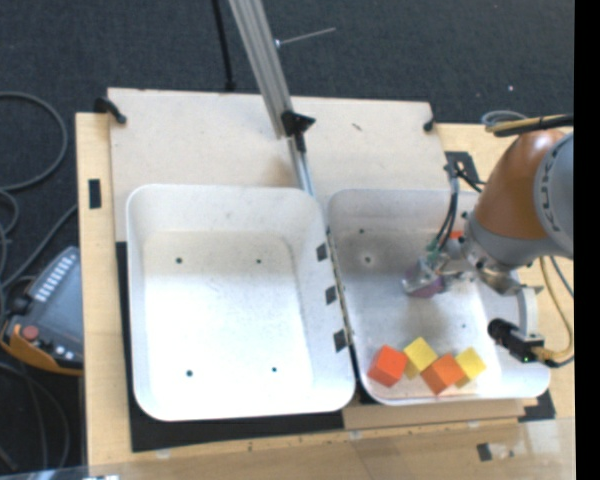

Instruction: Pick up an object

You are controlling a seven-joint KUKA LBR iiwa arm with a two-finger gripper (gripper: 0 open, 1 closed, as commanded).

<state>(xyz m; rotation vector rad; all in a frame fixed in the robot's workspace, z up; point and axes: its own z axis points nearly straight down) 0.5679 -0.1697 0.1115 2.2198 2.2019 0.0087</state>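
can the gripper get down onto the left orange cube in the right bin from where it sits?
Probably yes. The gripper hangs over the right white bin, the orange cube sits exposed at the row's left end, though a yellow cube touches it.

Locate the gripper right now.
The gripper is over the right bin, near its middle, above and apart from the orange and yellow blocks along the bin's near edge.

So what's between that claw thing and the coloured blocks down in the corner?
Nothing but bare white floor of the right bin. In the camera view, the claw sits above the orange and yellow blocks, with an open stretch between them.
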